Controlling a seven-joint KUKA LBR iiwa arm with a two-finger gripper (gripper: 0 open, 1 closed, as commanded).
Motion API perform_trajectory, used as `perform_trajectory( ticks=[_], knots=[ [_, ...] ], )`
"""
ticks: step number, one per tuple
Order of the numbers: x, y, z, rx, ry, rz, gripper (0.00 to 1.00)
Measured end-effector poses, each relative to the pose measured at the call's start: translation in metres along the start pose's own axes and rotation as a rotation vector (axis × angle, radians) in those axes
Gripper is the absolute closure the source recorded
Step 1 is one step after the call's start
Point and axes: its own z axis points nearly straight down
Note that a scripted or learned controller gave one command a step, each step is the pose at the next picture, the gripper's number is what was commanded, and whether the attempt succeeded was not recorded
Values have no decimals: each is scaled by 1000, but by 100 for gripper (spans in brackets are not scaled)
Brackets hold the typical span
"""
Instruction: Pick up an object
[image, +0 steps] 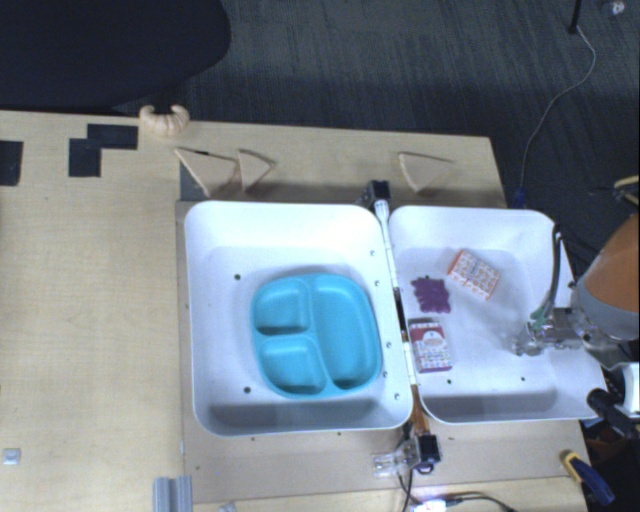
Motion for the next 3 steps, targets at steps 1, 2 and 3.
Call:
perform_trajectory(
  ticks=[1, 2, 3],
  knots=[
    [2, 66, -65, 3, 4, -4, 100],
    [51, 154, -94, 3, 5, -5, 100],
    [50, 153, -94, 5, 4, -4, 0]
  ],
)
